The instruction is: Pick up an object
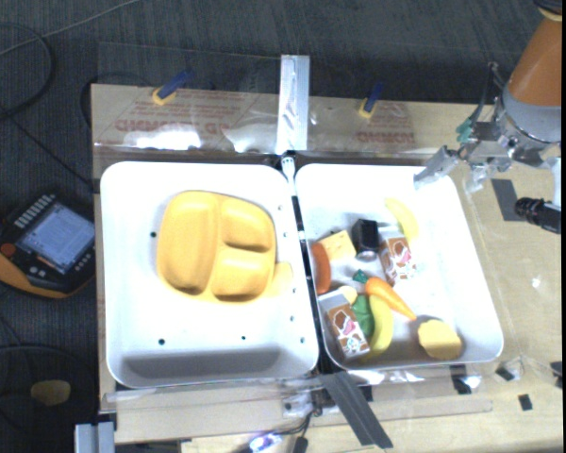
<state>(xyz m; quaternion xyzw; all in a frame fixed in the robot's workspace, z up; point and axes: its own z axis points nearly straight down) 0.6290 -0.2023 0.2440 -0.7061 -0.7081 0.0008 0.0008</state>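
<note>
The right bin (472, 253) holds several toy foods. Among them are a pale yellow banana (403, 217), a black block (364, 231), a yellow cheese cube (337, 247), a red piece (322, 270) and a small brown carton (397, 258). Nearer the front lie an orange carrot (389, 295), a second carton (349, 327) and a yellow lump (441, 338). My gripper (434, 170) hangs over the bin's far right corner, above and to the right of the banana. It touches none of the foods.
The left bin (132, 328) carries one big yellow bread-shaped object (215, 243). A metal divider post (293, 102) stands behind the seam between the bins. A handheld controller (42, 243) lies on the floor at the left.
</note>
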